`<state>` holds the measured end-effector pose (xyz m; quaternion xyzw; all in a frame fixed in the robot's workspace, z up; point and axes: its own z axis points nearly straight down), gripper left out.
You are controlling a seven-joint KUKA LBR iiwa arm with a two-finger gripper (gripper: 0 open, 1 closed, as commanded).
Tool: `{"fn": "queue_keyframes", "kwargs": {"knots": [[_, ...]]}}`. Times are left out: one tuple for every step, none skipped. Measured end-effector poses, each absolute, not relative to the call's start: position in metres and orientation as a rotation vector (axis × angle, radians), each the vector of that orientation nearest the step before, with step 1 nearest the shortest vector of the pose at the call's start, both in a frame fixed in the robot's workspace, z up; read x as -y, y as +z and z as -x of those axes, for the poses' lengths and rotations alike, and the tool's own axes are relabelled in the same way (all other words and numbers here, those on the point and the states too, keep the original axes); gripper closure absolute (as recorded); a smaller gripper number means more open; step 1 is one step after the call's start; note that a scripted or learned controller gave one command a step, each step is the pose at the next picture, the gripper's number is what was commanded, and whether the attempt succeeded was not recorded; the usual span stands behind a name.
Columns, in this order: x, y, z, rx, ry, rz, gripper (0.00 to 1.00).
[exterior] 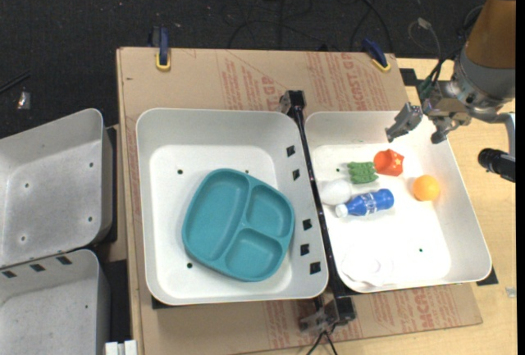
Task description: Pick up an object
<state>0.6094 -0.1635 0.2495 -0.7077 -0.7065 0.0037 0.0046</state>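
Camera view shows two bins: left bin (156, 181) holds one teal tray (238, 224); right bin (459, 222) holds one orange ball (426, 188), one blue bottle (367, 202), one green toy (361, 172), one red toy (389, 161). Gripper (422, 125) hovers spread, holding nothing.

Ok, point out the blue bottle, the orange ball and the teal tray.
blue bottle (368, 202), camera view, mid body.
orange ball (426, 188), camera view, centre.
teal tray (238, 224), camera view, middle divider.

The claw (425, 125) hangs with fingers spread (nothing between them).
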Motion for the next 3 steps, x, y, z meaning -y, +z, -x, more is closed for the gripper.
{"fn": "queue_keyframes", "kwargs": {"knots": [[0.163, 0.257, -0.612, 2.223, 0.001, 2.221, 0.00], [0.164, 0.213, -0.607, 2.219, 0.004, 2.220, 0.00], [0.165, 0.169, -0.607, 2.218, 0.004, 2.220, 0.00]]}}
